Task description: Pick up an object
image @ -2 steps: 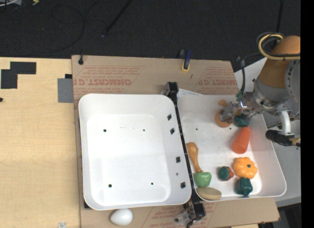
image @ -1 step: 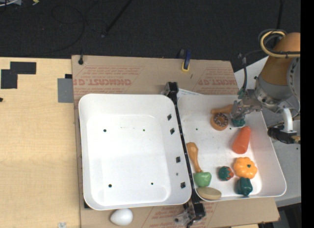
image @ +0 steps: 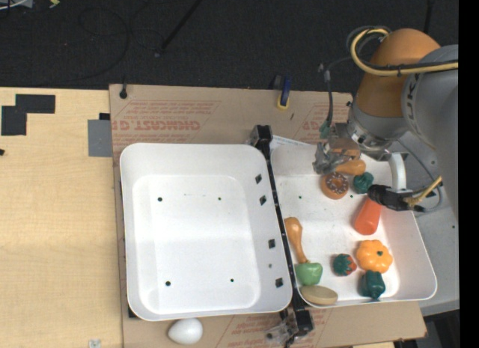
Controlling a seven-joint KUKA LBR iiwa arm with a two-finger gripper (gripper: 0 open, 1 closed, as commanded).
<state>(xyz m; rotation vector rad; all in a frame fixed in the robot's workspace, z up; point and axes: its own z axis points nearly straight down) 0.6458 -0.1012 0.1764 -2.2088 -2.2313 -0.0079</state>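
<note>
— Progress first: where do we stand?

— We see the gripper (image: 334, 161) low over the far end of the right bin (image: 423, 264), at a round brownish piece (image: 337, 185) and a yellowish one (image: 350, 165). We cannot tell how its fingers are set, so we judge nothing picked yet.

— And the rest?

— Toy foods, smooth and glossy like plastic: orange cone-shaped carrot (image: 367, 216), ribbed pumpkin (image: 373, 255), green pear (image: 308, 272), tan disc (image: 319, 295) near us. The left bin (image: 142, 174) is plain white; a white egg (image: 185, 331) lies on the tabletop (image: 52, 212).
</note>
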